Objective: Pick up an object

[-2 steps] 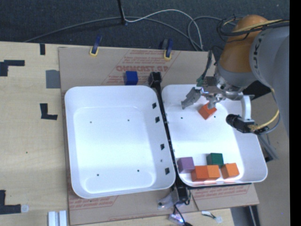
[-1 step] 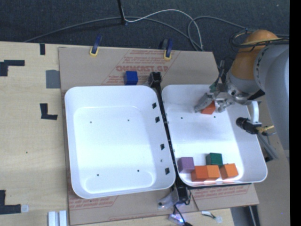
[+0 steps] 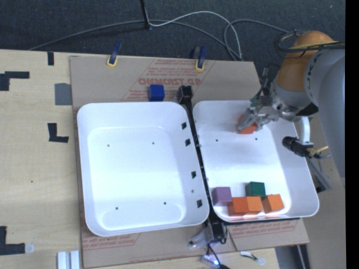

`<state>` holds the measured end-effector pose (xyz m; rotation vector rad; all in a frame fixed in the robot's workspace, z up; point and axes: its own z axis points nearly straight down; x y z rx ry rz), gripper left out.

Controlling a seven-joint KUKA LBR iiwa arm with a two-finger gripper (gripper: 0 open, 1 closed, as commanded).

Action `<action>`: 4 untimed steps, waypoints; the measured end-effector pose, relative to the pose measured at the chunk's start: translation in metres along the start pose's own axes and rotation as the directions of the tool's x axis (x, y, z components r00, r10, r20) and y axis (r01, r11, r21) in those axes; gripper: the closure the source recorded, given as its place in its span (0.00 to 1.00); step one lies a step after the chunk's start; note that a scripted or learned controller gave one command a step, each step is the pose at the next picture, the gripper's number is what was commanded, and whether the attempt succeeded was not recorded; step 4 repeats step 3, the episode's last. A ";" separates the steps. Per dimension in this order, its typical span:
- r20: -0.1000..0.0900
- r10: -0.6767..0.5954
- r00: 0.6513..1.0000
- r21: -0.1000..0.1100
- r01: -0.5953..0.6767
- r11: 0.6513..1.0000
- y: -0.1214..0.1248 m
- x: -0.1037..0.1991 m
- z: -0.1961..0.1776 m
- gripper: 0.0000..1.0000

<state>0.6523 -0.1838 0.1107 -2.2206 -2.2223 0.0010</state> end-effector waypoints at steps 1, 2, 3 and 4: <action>-0.001 -0.006 1.000 -0.014 0.006 1.000 0.012 0.107 -0.182 1.00; -0.002 -0.005 1.000 0.006 0.005 1.000 0.019 0.180 -0.108 1.00; -0.001 -0.004 1.000 0.003 0.004 1.000 0.019 0.244 -0.076 1.00; -0.001 -0.004 1.000 0.003 0.004 1.000 0.019 0.244 -0.076 1.00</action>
